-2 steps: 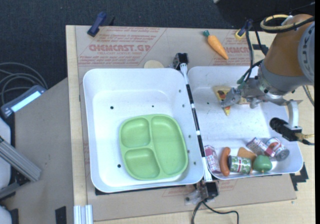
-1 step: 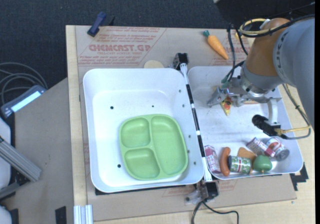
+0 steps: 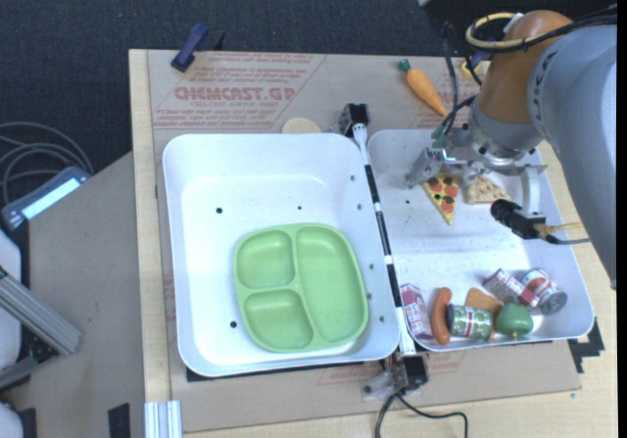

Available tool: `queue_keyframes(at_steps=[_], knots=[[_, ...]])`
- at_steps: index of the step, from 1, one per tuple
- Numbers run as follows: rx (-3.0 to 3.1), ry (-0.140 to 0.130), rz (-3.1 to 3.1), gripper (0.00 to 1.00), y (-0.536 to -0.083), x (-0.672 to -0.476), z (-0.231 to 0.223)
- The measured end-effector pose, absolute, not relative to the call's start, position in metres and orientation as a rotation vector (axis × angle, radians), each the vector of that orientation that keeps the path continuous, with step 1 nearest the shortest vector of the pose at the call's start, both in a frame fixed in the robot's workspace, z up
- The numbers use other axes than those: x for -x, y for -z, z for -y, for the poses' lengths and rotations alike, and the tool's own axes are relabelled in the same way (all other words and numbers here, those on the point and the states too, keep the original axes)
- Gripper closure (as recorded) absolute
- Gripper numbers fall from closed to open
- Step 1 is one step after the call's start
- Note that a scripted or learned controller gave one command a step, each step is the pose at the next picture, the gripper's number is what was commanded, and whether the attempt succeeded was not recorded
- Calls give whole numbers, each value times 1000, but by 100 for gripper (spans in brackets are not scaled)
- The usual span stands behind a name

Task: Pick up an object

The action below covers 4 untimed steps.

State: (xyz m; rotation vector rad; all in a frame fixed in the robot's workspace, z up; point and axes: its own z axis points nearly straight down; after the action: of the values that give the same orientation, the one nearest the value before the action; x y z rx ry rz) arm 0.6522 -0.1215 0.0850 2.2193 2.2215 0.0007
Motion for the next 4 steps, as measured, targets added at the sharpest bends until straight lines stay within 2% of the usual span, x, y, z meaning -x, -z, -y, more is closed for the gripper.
queue_keyframes(at_steps=[1,2,3,4], knots=[[-2218,0,-2221,100,-95,-652,122],[-2219,-3,-2223,100,-186,-614,36],[-2221,1,-2220,100,-137,-637,104],[-2220,0,-2220,0,-137,-637,103]])
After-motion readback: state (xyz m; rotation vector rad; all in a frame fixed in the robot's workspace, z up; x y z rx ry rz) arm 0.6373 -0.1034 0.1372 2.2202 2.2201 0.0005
